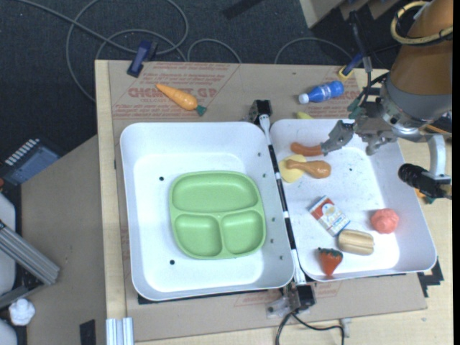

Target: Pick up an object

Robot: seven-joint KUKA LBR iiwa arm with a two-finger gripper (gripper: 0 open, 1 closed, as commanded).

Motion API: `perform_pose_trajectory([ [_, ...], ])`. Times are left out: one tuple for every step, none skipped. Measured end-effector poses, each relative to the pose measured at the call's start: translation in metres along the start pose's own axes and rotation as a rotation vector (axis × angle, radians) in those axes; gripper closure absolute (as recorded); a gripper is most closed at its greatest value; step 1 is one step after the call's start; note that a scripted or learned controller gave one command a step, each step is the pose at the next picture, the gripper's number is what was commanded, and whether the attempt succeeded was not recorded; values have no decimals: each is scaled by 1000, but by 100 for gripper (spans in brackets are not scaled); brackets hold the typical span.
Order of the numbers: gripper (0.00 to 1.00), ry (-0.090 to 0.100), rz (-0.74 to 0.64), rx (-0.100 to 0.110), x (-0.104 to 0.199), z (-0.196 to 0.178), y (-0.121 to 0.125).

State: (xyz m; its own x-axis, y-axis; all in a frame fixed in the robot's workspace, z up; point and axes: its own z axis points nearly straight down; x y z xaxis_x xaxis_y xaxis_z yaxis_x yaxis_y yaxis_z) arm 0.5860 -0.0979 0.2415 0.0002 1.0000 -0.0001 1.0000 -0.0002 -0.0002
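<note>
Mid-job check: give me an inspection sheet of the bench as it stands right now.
Surface: bench bears two white bins, left bin and right bin.
Job's things: right bin holds a sausage, chicken drumstick, small carton, pink ball, bread roll, strawberry.
Clutter: green divided plate in left bin; toy carrot and blue bottle on the bench behind the bins.
Grippers: gripper above the right bin's far end, nothing seen between its fingers.
Cables: loops on the floor beyond the bench.
Surroundings: dark floor.

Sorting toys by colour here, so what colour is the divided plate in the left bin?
Light green; the divided plate shows plainly in the camera view.
</note>
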Motion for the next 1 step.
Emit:
perform_pose_trajectory([
  [0, 1, 1, 3, 1, 116, -35],
])
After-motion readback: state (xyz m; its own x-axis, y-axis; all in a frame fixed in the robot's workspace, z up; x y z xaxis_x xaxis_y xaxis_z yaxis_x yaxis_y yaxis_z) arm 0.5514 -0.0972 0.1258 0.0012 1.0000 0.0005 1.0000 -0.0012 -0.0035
